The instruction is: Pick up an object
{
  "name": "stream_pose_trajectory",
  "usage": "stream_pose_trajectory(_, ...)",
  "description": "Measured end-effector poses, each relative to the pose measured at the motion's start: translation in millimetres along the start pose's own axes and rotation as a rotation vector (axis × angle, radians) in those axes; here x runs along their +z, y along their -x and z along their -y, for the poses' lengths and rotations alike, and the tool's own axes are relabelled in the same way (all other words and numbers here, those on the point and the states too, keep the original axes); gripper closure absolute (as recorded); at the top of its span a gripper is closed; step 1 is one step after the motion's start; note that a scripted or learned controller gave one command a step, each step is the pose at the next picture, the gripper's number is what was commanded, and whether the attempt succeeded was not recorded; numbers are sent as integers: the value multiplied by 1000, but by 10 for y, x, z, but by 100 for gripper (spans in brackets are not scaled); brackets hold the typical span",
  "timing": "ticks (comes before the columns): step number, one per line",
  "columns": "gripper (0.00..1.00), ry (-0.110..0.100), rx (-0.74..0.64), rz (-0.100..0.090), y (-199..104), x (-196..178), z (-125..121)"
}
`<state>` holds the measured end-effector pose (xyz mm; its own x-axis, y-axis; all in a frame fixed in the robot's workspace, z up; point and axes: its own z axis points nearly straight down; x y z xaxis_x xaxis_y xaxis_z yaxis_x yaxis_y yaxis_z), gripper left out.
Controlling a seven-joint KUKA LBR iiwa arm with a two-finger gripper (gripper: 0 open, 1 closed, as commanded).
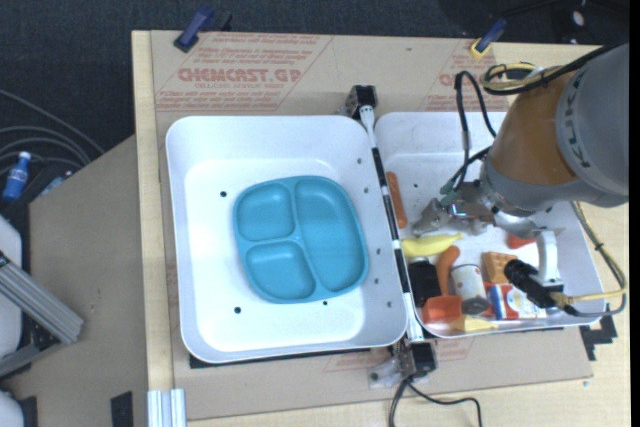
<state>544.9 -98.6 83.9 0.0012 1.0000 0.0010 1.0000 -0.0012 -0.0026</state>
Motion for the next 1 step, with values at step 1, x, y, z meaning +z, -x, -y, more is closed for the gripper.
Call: stream_pose_trajectory(1,100,3,0,0,-3,-102,-7)
